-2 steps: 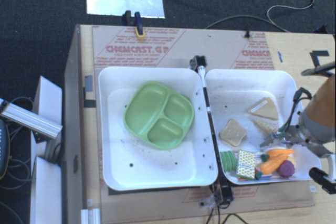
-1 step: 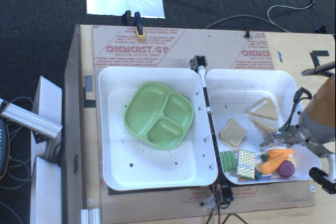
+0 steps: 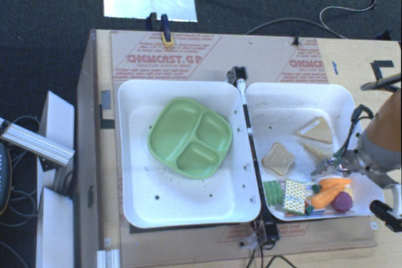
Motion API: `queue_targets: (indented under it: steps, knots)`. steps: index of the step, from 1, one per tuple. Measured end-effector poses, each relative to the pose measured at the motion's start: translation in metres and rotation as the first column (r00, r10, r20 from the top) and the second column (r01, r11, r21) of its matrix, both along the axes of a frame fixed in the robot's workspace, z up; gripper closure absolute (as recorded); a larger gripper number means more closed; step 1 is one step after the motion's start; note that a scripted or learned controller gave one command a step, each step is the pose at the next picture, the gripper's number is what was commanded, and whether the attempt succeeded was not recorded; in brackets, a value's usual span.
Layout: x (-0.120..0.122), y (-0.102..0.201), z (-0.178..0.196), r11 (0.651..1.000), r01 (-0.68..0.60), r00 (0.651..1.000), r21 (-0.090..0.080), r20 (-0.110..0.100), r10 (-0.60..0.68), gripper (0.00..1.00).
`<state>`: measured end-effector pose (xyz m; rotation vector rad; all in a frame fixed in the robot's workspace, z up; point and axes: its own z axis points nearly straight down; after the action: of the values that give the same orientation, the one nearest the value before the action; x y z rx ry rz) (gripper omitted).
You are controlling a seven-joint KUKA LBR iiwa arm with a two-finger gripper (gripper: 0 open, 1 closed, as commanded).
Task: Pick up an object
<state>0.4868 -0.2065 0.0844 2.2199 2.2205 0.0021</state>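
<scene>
The right bin [image 3: 295,92] holds several toy foods. A tan bread slice [image 3: 278,159] lies near its middle, and a pale wedge [image 3: 316,130] rests further back with a second pale wedge [image 3: 318,150] beside it. Along the front wall sit a green ribbed piece [image 3: 272,191], a yellow-green patterned packet [image 3: 294,196], an orange carrot [image 3: 325,195] and a purple ball [image 3: 342,201]. My gripper [image 3: 333,166] reaches in from the right, low over the bin, just above the carrot and right of the wedges. Nothing is visibly held.
The left bin [image 3: 135,135] bears a green divided plate [image 3: 190,137]. A black rod [image 3: 246,122] runs along the seam between the bins. The grey arm [image 3: 382,142] covers the right bin's right wall. Cables trail off the bench's far side.
</scene>
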Motion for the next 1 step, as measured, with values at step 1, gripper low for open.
queue_targets:
  steps: [1]
  knots:
    - [0.0000, 0.0000, 0.0000, 1.000, 0.000, 1.000, 0.000, 0.000, 0.000, 0.00]
